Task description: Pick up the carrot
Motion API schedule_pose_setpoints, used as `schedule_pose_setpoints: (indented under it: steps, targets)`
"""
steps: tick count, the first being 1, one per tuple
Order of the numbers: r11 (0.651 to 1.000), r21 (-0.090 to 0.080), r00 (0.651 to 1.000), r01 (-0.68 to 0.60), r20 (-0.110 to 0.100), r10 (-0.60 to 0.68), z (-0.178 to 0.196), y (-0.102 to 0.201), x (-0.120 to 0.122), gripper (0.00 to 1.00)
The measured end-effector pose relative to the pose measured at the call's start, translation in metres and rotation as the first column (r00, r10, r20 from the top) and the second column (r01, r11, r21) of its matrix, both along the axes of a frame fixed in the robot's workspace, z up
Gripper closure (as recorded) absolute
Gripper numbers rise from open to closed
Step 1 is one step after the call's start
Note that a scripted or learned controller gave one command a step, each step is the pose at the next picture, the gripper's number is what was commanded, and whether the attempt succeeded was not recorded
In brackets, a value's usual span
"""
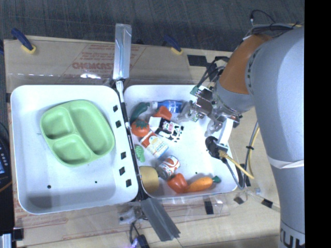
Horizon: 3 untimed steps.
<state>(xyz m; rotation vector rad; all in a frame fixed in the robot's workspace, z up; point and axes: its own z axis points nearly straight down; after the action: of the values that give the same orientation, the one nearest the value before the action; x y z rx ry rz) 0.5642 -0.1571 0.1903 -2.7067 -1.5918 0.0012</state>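
One grey arm (279, 112) with an orange band fills the right side of the frame, its wrist bent toward the middle. Two shallow white bins sit side by side on the bench: the left bin (31, 190) takes up the left half, the right bin (191, 138) the centre.

In the left bin lies one pale green divided plate (77, 132) with three compartments, tilted, in the bin's upper middle.

The gripper (204, 107) hangs over the upper right part of the right bin, near the bin's right wall; whether its jaws are wide or closed I cannot tell, since the parts blur together there.

The right bin holds a cluster of small items along its left and lower parts. One blue bottle (170, 106) lies at the top. One black-and-white patterned piece (173, 130) lies in the middle, beside one white carton (155, 143) with an orange end. One round red-and-white can (169, 165) sits below that. One tan roll (149, 179) rests in the lower left corner. One red pepper (177, 182) lies just right of it.

The one carrot (200, 183), orange with a green tip pointing right, lies along the bin's lower edge, touching the red pepper, well apart from the gripper.
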Motion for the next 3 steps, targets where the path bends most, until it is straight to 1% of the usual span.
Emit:
schedule_pose_setpoints:
  steps: [1,2,3]
  targets:
    - [0.991,0.001,0.991,0.131,-0.006,-0.131,-0.048,0.037,-0.068,0.0]
    - [0.864,-0.001,0.864,0.504,-0.003,-0.504,0.001,0.073,0.011,0.0]
    - [0.86,-0.002,0.86,0.511,-0.006,-0.511,0.0,0.083,-0.089,0.0]
